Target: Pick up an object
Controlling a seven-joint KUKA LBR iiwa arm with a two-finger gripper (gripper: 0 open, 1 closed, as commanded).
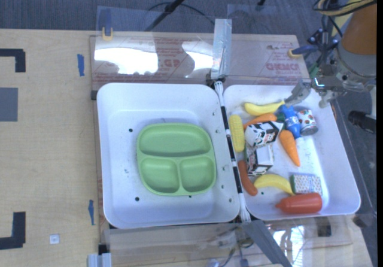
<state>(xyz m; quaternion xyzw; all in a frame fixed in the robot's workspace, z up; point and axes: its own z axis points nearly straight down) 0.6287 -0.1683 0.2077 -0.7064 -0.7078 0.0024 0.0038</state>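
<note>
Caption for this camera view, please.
Pincer above the toy-food-filled right bin; green divided plate sits in the left bin.

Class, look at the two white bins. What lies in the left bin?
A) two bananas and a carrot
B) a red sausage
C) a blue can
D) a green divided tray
D: the green divided tray sits in the middle of the left bin, while the bananas, carrot and other toy food lie in the right bin.
</note>
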